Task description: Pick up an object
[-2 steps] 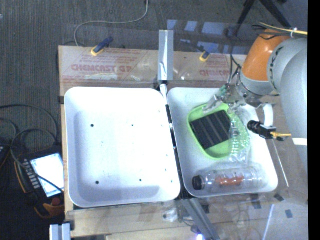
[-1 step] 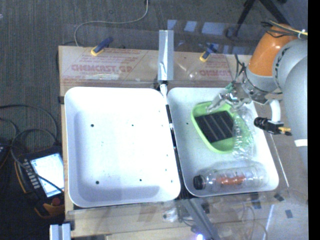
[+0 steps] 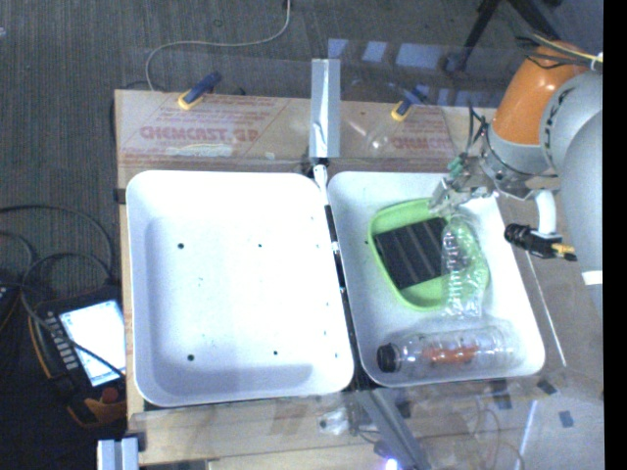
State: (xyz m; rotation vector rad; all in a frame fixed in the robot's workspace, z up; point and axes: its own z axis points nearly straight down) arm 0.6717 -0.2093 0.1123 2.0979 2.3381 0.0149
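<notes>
Gripper (image 3: 453,192) hung over the far edge of the right bin (image 3: 351,262), right at the top corner of the green tray (image 3: 390,225), and whether it was spread or pinched, you could not tell from this angle. Behind it, the grey arm (image 3: 578,155) with its orange band (image 3: 524,101) reached in from the right. That green tray lay with a dark panel (image 3: 411,251) on it, a crumpled clear bottle (image 3: 464,267) touching its right side. Along the near wall rested a clear plastic bottle (image 3: 446,351) with a dark cap, on its side. Over on the left sat the left bin (image 3: 235,282).
</notes>
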